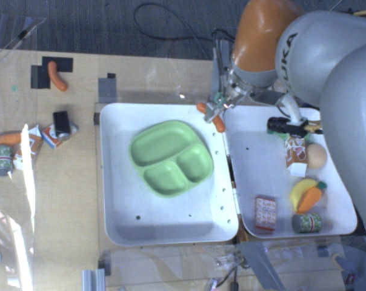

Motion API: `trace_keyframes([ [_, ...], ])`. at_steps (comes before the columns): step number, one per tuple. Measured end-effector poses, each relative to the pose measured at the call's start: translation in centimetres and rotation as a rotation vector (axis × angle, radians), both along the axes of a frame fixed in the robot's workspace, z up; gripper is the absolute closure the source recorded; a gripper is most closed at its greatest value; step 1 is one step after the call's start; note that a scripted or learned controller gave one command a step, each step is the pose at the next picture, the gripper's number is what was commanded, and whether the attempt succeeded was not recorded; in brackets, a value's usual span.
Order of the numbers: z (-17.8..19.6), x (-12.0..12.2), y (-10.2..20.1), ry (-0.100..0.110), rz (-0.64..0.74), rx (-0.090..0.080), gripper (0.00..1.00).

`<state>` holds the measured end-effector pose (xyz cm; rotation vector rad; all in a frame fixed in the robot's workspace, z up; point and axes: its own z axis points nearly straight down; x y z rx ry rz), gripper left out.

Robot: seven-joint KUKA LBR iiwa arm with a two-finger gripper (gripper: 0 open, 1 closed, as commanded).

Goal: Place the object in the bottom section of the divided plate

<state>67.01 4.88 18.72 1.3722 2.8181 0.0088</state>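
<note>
Gripper [216, 109] looks pinched shut on a small orange toy [219, 124], sausage-shaped. It's hanging over the far right corner of the white bin [119, 217], just up-right of the green divided plate [171, 156]. Prob light, stiff, smooth plastic, so kinda slippery imo. Mid-length grab is best, since at 1 end it'd swivel.

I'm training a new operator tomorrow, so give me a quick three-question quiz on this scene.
1. In the right bin, what lies nearest the can? A) egg B) carrot C) red box
2. True or false: the green divided plate lies in the right bin.
3. Fill in: the plate has ___ sections.
Key: 1 B; 2 false, it lies in the left bin; 3 three.
</note>
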Motion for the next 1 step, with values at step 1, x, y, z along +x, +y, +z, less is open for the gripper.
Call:
trace_keyframes([
  [1,0.05,-0.20,5.84,-0.003,0.554,-0.004,1.00],
])
